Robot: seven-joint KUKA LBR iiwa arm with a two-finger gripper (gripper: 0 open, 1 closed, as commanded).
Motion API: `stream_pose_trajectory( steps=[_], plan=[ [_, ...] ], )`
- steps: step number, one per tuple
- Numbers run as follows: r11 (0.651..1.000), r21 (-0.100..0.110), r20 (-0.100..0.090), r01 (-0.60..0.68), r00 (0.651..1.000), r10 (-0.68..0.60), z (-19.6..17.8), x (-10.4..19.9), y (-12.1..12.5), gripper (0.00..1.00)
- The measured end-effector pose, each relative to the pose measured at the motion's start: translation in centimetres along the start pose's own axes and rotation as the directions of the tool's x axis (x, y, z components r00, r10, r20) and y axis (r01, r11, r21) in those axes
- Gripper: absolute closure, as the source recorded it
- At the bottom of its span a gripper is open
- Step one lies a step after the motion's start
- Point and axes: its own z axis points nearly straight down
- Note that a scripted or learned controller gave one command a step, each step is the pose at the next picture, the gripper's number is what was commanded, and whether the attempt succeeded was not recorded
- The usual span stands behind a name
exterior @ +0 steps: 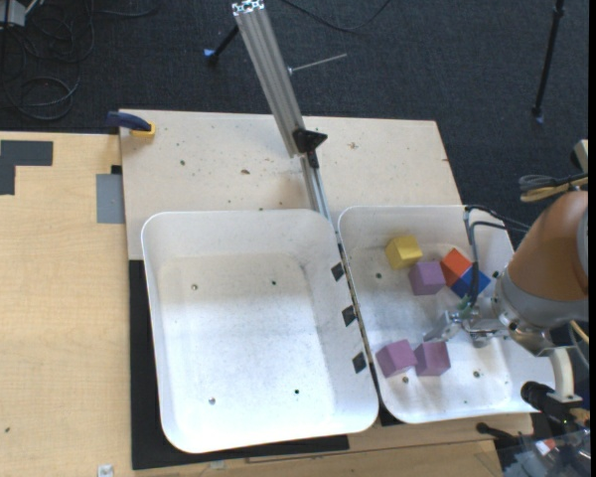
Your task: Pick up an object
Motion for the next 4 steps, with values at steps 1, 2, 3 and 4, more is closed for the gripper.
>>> stream_pose_trajectory(
  steps=[1,2,3,4],
  plan=[
    [1.0,0.001,-0.001,-0.007,1.0,0.007,-1.0,-0.1,-0.1,1.0],
    [1.0,-0.003,0.002,0.006,1.0,-0.006,-5.3,0.2,0.0,1.0],
    [1.0,-0.004,0.002,0.006,1.0,-0.006,-10.6,1.0,-0.6,1.0],
    [1.0,-0.005,0.003,0.007,1.0,-0.007,-15.5,1.7,-1.1,1.0]
  ],
)
